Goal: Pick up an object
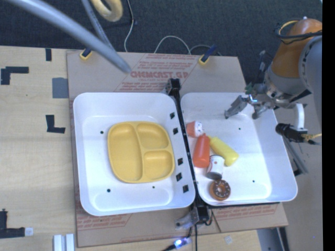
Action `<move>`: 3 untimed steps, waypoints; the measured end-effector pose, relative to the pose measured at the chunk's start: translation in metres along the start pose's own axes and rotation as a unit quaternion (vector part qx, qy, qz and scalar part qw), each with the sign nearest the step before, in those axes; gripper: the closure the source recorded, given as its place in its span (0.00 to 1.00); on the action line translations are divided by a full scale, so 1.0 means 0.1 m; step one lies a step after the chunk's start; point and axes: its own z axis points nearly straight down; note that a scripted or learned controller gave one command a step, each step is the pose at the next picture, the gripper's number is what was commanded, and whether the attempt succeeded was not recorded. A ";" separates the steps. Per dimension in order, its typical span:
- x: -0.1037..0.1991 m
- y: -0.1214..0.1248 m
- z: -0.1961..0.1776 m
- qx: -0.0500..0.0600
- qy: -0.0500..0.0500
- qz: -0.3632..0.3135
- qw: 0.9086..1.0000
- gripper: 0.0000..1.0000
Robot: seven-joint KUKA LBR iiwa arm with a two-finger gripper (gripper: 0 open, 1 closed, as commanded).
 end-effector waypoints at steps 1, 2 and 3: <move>0.09 0.01 0.48 0.000 0.000 0.000 1.000 0.00; 0.10 0.01 0.80 -0.003 -0.001 0.000 1.000 0.00; 0.09 0.02 0.67 -0.004 -0.002 -0.001 1.000 1.00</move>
